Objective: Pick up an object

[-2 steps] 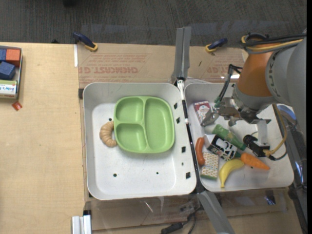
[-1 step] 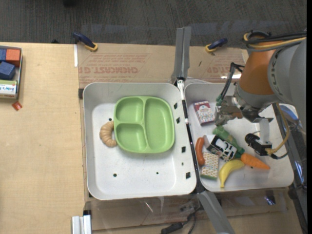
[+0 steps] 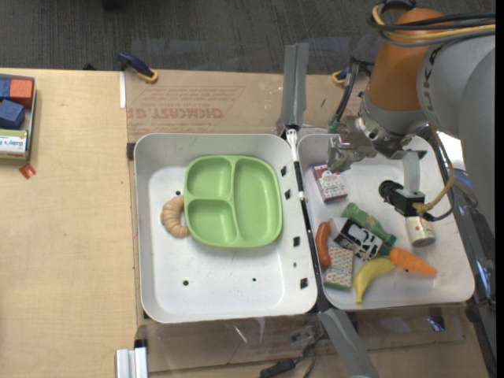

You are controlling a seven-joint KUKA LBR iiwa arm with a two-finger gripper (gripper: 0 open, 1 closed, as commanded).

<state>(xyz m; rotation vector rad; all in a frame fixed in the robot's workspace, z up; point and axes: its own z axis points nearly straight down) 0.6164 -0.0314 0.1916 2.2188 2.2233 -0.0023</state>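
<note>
A pale wooden counter (image 3: 63, 242) fills the left side, its grain running lengthwise. Behind it lies a dark grey carpeted floor (image 3: 236, 14). A brown cardboard sheet with reversed red lettering (image 3: 201, 105) lies flat on the counter's far part, held by a blue and yellow spring clamp (image 3: 138, 67) at its left corner. Light is even and soft.

croissant (image 3: 172, 216) partly behind green tray (image 3: 234, 201)
</note>
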